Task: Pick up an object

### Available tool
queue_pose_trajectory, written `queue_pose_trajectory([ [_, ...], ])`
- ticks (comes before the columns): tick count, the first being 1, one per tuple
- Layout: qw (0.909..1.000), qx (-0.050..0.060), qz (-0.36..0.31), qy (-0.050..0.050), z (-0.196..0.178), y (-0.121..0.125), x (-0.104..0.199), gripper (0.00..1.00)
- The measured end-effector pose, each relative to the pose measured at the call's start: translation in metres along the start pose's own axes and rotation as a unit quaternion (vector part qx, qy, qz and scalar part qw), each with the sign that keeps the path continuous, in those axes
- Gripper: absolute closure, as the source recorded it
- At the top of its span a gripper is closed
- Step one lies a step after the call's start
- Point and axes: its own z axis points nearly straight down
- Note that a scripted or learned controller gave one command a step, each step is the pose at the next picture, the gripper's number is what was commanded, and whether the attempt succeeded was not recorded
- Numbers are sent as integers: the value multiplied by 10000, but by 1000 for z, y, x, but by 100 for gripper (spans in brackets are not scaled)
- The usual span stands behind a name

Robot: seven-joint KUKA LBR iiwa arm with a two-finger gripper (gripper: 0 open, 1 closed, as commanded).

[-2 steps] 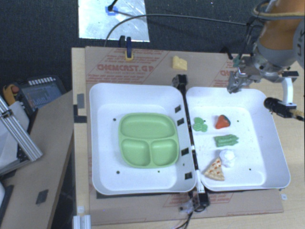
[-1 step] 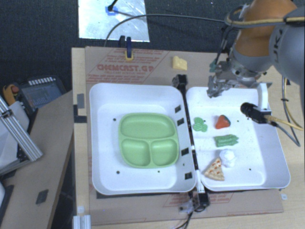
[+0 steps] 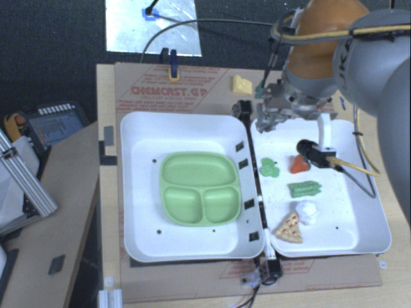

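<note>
- The grey two-finger gripper (image 3: 270, 122) hovers over the right white bin's (image 3: 359, 233) far-left corner; jaws' state I cannot tell.
- Nearest pick: small green ridged toy (image 3: 269, 168) (just below); descend centred, straddling it.

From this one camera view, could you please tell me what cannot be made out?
- Gripper: its tip is too dark and blurred to read.
- Right bin: the arm covers its far right corner.
- White object beside the pizza slice: too small and pale to identify.
- Arm: cut off by the right edge.
</note>
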Motion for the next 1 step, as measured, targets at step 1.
queue_pose_trajectory([
  [1,10000,0,4,-4,1,-8,59,100],
])
